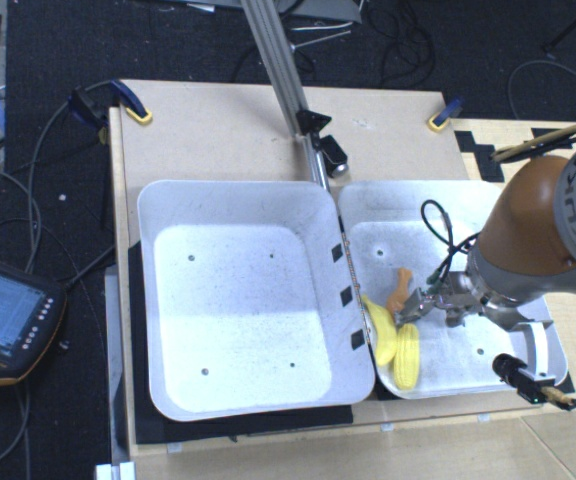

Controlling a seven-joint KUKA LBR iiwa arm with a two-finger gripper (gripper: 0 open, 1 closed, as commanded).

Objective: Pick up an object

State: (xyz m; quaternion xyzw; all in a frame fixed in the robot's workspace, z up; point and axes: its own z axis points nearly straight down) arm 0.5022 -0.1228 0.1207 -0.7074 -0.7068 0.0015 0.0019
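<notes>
yellow banana-shaped object point(396, 343) lies at left edge of right bin point(388, 223), orange piece point(401, 286) just above it, gripper point(408, 311) low between them, finger state unclear, left bin point(168, 208) alongside

Tan bench point(228, 133) on dark floor point(38, 58)

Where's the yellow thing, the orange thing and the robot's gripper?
yellow thing point(395, 344), camera view, middle of its body.
orange thing point(401, 287), camera view, its upper part.
gripper point(408, 310), camera view, its tip.
</notes>
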